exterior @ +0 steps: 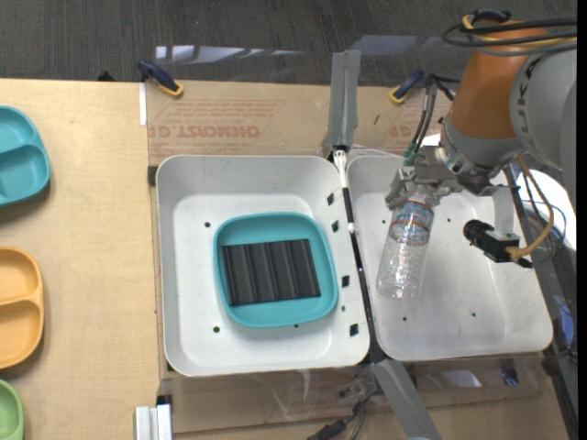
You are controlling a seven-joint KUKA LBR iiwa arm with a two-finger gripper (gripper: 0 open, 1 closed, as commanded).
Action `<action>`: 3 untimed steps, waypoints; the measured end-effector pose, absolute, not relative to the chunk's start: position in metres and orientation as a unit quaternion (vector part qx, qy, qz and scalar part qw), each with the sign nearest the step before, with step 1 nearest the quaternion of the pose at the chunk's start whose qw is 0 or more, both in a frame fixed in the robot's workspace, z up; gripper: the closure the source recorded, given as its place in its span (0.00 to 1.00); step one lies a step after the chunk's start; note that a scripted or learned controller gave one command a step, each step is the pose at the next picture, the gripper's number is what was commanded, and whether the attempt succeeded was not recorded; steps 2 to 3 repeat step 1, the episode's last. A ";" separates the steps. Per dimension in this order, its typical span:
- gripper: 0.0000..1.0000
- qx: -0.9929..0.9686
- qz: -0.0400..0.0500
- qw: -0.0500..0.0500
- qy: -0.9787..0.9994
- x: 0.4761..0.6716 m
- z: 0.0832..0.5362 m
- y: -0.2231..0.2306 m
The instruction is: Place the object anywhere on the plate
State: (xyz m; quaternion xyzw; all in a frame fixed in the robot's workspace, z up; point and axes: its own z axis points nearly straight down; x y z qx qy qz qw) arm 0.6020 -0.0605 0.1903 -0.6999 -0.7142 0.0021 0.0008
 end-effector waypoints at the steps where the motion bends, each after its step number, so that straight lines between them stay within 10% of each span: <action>1: 0.00 -0.700 0.002 0.001 -0.714 0.602 0.190 -0.061; 3: 0.00 -0.700 0.002 0.001 -0.714 0.602 0.190 -0.061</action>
